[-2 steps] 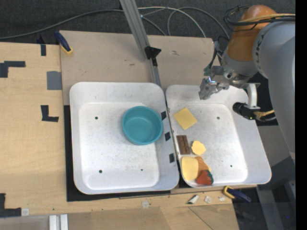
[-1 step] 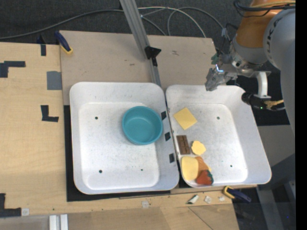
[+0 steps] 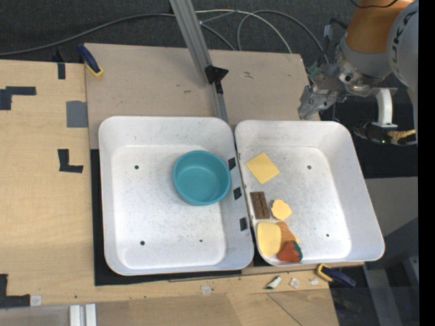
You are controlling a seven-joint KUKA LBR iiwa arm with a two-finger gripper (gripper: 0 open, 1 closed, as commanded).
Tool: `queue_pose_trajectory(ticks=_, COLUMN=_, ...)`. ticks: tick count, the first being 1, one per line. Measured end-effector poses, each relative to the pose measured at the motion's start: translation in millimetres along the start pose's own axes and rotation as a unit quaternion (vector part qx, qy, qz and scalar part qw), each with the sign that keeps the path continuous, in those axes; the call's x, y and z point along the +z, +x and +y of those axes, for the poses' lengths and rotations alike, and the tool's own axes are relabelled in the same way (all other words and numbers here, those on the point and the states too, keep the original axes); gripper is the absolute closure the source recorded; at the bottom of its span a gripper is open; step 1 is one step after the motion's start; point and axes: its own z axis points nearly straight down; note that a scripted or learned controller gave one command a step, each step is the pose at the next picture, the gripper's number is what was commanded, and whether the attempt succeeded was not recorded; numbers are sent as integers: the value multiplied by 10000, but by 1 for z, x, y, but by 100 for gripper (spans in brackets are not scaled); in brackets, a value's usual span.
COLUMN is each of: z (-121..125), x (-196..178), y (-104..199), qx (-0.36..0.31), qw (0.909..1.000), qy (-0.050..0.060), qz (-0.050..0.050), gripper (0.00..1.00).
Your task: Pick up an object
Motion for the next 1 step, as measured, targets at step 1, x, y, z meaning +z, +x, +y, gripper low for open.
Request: queue_pose_trajectory(ticks=1, z=1, x=-35, y=0, qx=1, qw=10000, qy=5, qz=1, gripper=100)
